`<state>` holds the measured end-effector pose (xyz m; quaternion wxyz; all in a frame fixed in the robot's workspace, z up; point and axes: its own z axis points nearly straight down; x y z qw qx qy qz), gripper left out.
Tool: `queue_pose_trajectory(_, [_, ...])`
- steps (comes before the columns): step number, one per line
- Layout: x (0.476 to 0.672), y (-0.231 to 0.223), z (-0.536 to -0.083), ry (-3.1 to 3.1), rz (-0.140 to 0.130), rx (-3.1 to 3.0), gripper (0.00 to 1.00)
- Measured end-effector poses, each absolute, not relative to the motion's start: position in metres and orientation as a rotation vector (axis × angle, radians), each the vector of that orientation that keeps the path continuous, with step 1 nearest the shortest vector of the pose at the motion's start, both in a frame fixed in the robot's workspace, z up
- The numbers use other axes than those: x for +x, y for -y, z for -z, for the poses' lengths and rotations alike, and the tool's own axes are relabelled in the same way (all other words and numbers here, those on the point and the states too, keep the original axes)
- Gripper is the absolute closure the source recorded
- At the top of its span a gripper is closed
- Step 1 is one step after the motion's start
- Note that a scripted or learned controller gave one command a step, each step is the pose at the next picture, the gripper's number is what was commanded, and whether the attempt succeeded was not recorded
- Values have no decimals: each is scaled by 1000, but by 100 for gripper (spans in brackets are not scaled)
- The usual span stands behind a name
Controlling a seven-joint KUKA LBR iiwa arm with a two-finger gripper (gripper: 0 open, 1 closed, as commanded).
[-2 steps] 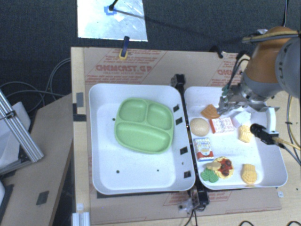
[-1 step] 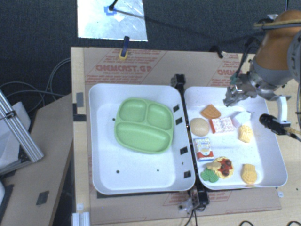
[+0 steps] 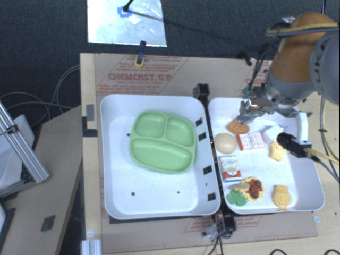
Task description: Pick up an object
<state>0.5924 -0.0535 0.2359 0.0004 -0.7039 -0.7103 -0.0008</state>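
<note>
You have two white bins side by side on the bench. The left bin [image 3: 114, 158] holds one item — a green divided tray [image 3: 162, 141] with three compartments, lying flat near the bin's centre.

The right bin [image 3: 311, 187] holds seven items. Count them from far to near:
- one orange piece [image 3: 237, 127], at the far left of the bin;
- one beige ball [image 3: 225, 143], just near of the orange piece;
- one red-and-white packet [image 3: 251, 141], right of the ball;
- one yellow piece [image 3: 276, 151], right of the packet;
- one small carton [image 3: 230, 168], near of the ball;
- one mixed food piece [image 3: 246, 190] in green, yellow and red, at the near left;
- one yellow cob [image 3: 281, 195], to its right.

The arm reaches in from the right. The gripper [image 3: 248, 111] sits over the far left of the right bin, just above the orange piece. You cannot tell whether it is open or closed, and no item can be made out in it.
</note>
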Motion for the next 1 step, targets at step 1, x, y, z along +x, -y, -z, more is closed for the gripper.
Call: queue_pose_trajectory(1, [581,8,-238,2231,2,-2211,100])
